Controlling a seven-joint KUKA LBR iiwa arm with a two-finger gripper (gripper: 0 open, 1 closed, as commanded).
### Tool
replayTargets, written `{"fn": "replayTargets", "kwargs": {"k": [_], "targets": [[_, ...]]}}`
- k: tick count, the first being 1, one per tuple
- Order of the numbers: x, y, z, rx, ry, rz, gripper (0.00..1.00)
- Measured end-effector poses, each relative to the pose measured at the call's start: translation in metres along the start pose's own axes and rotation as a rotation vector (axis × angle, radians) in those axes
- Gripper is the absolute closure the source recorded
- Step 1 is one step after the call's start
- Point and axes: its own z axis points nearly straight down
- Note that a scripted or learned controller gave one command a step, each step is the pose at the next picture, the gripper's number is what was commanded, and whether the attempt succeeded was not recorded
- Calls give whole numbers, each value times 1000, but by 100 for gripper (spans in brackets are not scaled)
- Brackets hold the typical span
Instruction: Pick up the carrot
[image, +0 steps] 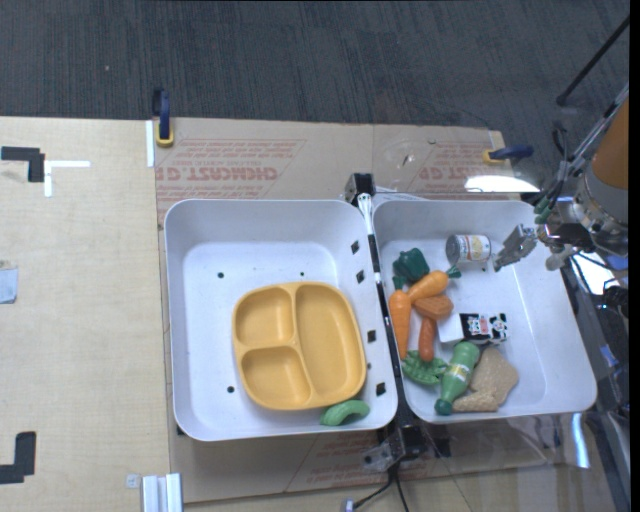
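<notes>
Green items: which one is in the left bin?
The curved green piece beside the yellow tray. The green bottle and leafy vegetables lie in the right bin.

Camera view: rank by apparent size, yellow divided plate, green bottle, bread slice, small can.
1. yellow divided plate, clearly largest.
2. bread slice and green bottle: look alike in size, the bottle longer, the bread wider; not ranking them.
3. small can, smallest.

Two white bins sit side by side. The left bin (190, 330) holds one yellow divided plate (298, 345) and, just beside that plate, one green pepper (345, 411). The right bin (545, 340) holds two carrots (400, 318), one can (468, 247), one green bottle (457, 373) and one bread slice (490, 385).
</notes>
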Motion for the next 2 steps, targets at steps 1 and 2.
{"fn": "replayTargets", "kwargs": {"k": [1,2], "targets": [[69,-10,52,1,1,-68,0],[80,41,134,0,1,91,0]]}}
